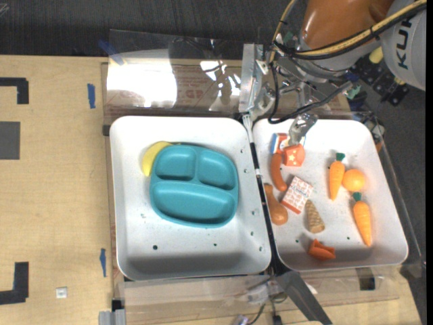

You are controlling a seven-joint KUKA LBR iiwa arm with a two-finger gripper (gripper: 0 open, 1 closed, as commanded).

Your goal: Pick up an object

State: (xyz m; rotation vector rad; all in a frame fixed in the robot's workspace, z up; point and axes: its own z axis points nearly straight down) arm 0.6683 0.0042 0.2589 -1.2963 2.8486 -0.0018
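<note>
Right now the gripper (298, 131) is hanging over the far left corner of the right bin (389, 239), just above a small orange-red block (293, 156) (I cannot tell how it is set, nor whether it has anything). That block is looking light, stiff and a bit slick; squeezing its flat opposite sides seems safest.

teal tray (195, 185): glossy plastic | bins (128, 202): smooth white, probably plastic | bench (54, 181): matt wood
</note>
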